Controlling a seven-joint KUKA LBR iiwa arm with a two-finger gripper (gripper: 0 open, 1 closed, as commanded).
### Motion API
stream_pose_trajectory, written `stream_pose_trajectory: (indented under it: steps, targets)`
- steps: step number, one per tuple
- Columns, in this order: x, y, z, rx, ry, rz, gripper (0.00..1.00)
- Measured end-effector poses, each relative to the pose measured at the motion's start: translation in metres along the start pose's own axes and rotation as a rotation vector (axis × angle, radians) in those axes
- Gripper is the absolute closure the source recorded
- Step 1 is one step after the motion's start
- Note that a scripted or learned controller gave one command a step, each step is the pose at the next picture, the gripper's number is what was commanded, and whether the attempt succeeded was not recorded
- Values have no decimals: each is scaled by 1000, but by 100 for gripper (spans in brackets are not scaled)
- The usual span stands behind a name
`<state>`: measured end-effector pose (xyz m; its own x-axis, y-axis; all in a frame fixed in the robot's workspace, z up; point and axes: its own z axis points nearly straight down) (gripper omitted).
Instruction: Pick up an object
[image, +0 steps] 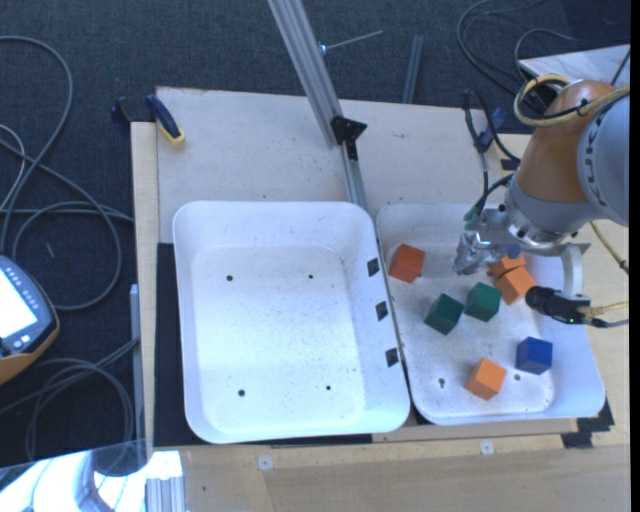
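Orange block (513, 281) beside end effector (470, 258)

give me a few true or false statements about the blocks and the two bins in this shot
1. All the blocks lie in the right bin. True.
2. There are two green blocks, close together. True.
3. The blue block lies in the left bin. False: it lies in the right bin, near the right wall.
4. The gripper is over the left bin. False: it is over the right bin, between two orange blocks.
5. A third orange block lies near the right bin's front edge. True.
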<state>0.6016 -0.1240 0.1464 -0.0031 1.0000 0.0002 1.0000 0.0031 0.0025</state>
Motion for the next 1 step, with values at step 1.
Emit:
stream_pose_trajectory:
  steps: [1]
  targets:
    - [-14,-19,-79,-6,-3,4,100]
